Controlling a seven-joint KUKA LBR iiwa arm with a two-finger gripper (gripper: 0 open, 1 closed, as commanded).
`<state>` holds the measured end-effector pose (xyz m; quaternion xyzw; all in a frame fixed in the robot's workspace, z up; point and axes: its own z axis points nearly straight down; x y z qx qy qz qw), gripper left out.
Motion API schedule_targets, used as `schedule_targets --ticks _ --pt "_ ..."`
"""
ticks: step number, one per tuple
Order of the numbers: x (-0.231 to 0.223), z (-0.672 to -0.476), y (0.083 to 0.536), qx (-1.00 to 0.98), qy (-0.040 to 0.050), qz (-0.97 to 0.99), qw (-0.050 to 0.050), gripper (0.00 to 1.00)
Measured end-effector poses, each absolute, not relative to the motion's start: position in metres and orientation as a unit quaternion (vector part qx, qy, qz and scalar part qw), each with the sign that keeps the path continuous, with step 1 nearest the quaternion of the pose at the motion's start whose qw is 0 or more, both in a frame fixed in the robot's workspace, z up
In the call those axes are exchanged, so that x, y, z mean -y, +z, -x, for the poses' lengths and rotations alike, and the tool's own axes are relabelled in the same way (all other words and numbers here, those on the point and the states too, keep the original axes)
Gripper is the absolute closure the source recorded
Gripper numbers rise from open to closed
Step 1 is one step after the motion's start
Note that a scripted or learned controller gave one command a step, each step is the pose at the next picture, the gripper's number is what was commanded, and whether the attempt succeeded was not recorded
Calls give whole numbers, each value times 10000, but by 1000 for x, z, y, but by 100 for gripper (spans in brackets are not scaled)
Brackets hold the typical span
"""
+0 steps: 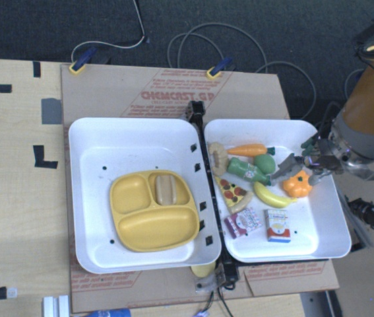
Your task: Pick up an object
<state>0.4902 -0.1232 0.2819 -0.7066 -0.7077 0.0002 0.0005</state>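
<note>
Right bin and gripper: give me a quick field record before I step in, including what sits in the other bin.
gripper: low over right bin's right side, above the orange toy
right bin: carrot, green bottle, banana, orange toy, pizza slice, small carton, red wrapper
left bin: yellow divided plate with a tan piece in one compartment
held: nothing seen between fingers
</note>
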Motion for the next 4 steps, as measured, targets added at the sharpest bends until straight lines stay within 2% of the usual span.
schedule_targets --ticks 1,2,3,4 --pt "142 -569 164 7079 23 7063 20 0" --pt "141 -572 83 7077 -4 7065 -23 0" --pt "142 -573 97 7075 -6 7067 -43 100" --pt "142 -573 97 7074 -5 7068 -39 0"
